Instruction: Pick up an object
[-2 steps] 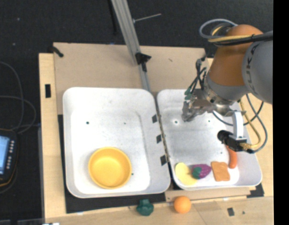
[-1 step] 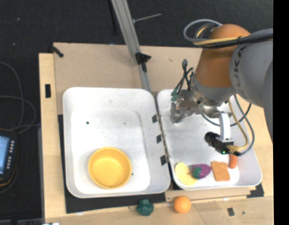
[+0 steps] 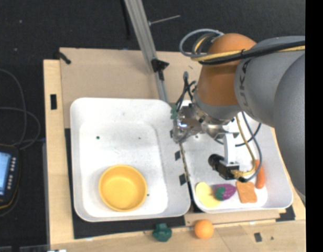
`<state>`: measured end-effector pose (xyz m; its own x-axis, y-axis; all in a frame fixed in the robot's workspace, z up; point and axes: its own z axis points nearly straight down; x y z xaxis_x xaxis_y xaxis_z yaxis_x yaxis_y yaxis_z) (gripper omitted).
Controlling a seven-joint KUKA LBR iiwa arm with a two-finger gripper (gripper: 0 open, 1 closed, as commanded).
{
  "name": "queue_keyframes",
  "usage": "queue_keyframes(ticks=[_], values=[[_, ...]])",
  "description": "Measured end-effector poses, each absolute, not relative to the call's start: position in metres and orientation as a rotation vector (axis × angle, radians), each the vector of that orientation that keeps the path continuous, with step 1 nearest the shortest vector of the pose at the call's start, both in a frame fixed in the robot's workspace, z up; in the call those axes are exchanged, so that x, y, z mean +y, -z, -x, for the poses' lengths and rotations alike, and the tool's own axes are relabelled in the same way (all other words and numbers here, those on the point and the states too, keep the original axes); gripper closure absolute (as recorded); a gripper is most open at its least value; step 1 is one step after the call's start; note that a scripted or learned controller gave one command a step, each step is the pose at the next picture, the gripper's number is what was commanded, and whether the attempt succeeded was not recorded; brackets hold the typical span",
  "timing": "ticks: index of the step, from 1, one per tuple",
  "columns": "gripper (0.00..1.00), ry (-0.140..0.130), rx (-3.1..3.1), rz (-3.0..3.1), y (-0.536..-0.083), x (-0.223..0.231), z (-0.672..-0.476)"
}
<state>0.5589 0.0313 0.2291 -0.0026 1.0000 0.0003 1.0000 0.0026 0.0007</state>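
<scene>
Plainly not gripping anything visible yet. Gripper (image 3: 181,127) at centre frame, above the seam between left bin (image 3: 114,130) and right bin (image 3: 274,190); whether apart or together, cannot tell under the wrist clutter.

Likeliest targets crowded at lower right, along the right bin's near wall: yellow piece (image 3: 203,193), purple piece (image 3: 224,191), orange block (image 3: 247,193), orange stick (image 3: 260,178), each touching or just beside the next. Bowl (image 3: 122,187) alone at lower left.

Risky to descend from here: straight down means hitting the two rims, not an object. Risky in the cluster too: easy to close on two pieces at once, or to shove one against the wall and miss. With the bowl, likely slipping off the smooth rounded rim. Ball (image 3: 203,229) and green piece (image 3: 162,232) at bottom centre, outside both bins, probably out of reach.
</scene>
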Motion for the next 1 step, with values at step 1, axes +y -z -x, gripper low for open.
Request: queue_keyframes(ticks=[1], values=[[1.00,-0.002,2.231,-2.215,-0.2327,0.0756,-0.5425]])
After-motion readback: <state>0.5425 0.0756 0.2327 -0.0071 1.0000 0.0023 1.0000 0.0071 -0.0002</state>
